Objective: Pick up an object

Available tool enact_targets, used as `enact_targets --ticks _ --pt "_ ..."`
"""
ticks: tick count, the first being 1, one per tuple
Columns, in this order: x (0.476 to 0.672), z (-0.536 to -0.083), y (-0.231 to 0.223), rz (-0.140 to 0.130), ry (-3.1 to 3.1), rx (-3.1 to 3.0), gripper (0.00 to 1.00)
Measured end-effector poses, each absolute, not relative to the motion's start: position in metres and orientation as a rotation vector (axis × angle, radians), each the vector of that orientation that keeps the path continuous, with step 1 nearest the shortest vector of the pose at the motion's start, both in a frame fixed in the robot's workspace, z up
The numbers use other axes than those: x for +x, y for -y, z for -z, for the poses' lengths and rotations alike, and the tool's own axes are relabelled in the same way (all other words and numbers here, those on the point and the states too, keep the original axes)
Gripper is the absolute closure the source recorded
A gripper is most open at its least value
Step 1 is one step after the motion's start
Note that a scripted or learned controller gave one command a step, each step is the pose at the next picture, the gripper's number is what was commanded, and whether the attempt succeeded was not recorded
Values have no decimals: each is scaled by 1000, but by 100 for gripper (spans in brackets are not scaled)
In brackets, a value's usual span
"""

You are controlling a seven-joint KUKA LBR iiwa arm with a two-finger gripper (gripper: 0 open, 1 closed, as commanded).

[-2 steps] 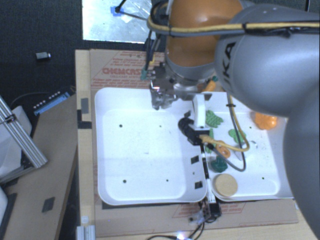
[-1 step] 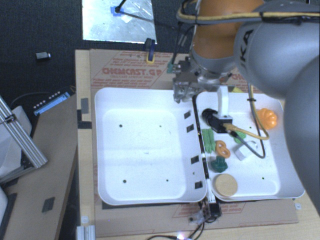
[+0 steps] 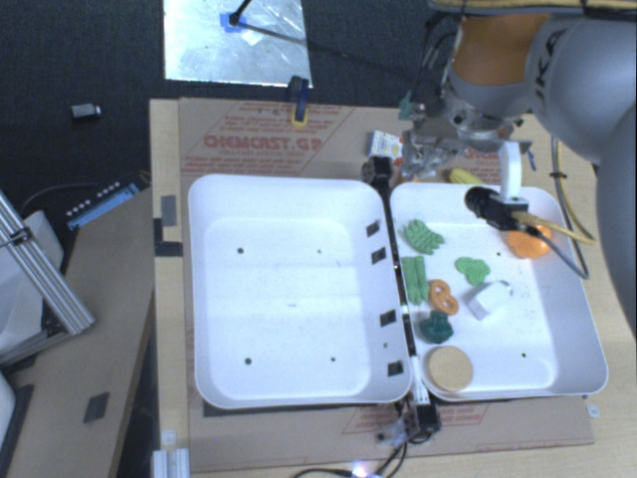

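1. A tan cardboard sheet (image 3: 259,139) with red lettering covers the bench.
2. On it, side by side, sit the left white bin (image 3: 289,292) and the right white bin (image 3: 557,357), their inner edges touching.

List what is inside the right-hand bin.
The right bin holds two green pieces, a small green lump, an orange ring, a dark teal piece, a white block, a tan disc and an orange piece. The arm covers its far edge.

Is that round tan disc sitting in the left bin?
No, the round tan disc lies in the right bin, near its front edge, beside the divider between the bins.
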State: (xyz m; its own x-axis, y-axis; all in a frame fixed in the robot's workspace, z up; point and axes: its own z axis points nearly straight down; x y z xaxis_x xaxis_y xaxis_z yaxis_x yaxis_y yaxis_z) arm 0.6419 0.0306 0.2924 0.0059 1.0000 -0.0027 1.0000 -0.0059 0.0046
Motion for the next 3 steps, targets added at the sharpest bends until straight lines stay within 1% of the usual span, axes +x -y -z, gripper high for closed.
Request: enact_targets --ticks 1,2,3 --pt "641 -252 48 5 -2214 2227 100" --pt "670 -232 29 -2 -2225 2214 100" --pt "529 -187 -5 12 -2232 2228 100"
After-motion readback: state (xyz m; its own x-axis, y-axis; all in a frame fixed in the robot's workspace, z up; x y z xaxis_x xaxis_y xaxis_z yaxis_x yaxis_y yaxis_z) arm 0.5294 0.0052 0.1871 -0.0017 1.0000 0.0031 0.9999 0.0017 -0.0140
